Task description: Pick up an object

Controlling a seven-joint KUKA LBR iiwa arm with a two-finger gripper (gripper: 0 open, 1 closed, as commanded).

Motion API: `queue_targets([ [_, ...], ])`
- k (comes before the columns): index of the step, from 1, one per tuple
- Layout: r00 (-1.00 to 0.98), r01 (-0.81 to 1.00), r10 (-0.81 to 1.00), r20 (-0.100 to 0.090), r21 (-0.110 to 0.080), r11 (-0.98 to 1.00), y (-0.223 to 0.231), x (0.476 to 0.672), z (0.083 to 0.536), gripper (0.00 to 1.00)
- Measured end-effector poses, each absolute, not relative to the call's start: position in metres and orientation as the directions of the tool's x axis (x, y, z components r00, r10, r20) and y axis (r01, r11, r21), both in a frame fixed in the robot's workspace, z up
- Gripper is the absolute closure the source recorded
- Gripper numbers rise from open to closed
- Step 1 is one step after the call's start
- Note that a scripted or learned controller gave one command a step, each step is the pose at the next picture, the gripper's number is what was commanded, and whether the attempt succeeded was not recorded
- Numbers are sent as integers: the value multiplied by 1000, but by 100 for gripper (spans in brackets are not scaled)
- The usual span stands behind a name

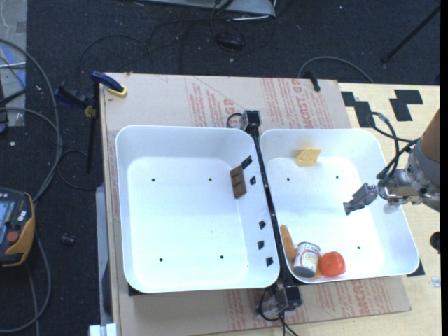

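The right bin (364, 142) holds a yellow sponge-like piece (308, 157) at its far wall. Near its front left corner lie a small can (306, 258), a red tomato (332, 263) and an orange carrot-like stick (287, 241). A brown chocolate-bar piece (238, 181) leans at the right side of the left bin (133, 187). My gripper (357, 200) hovers over the right part of the right bin, reaching in from the right, well apart from all the objects. Nothing shows between its fingers.
A black divider with clips (264, 194) runs between the two bins. Both bins sit on a cardboard sheet (210, 96). A blue and yellow clamp (110, 84) grips the bench's far left corner. Cables (336, 65) trail across the floor and bench behind.
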State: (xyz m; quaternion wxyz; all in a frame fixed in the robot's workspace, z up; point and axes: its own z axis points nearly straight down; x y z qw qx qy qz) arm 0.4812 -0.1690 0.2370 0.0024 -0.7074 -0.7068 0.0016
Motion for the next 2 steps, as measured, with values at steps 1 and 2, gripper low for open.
queue_targets([
  [1,0,1000,1000,0,0,0,-169,482,239,0],
  [2,0,1000,1000,2,-6,0,-163,478,179,0],
])
